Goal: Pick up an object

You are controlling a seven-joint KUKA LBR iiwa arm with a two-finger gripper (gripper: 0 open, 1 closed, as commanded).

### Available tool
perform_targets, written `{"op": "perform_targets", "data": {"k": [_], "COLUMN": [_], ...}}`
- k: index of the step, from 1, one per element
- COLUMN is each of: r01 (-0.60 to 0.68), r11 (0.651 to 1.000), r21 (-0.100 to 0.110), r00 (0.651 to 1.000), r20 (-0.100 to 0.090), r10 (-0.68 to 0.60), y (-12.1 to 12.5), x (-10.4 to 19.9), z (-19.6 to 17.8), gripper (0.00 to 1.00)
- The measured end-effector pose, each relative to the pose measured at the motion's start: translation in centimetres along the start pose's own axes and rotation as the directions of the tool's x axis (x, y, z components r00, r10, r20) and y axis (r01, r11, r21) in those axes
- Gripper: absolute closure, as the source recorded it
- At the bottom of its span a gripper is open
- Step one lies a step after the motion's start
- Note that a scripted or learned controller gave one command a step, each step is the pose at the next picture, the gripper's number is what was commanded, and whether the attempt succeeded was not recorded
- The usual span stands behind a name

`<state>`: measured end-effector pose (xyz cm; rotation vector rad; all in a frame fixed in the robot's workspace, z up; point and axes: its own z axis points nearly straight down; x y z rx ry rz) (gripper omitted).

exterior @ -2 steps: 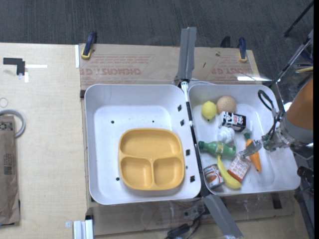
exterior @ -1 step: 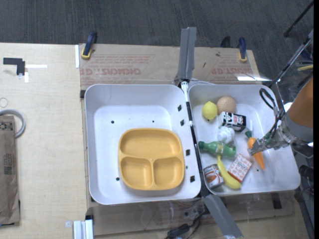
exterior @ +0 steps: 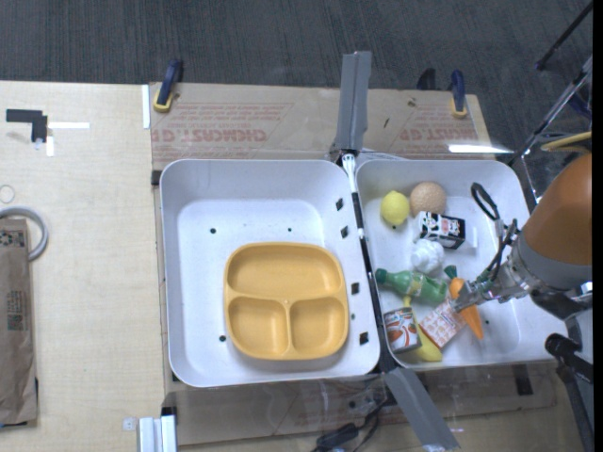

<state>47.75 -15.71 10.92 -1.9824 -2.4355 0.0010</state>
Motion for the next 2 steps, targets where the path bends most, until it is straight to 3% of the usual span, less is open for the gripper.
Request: {"op": "perform_targets", "data": {"k": [1,2], "r01": [-0.295,-0.277], "r11": [0.955,0.961], "r21": [0.000,0.002], "r00": [0.955,0.961], "r20": [0.001,0.001], "r10": [0.295,0.277], "y": [1.4,2.9], "x": [6.6,14.0], "z": [-8.2,-8.1], "gripper": [1.00,1.00]}}
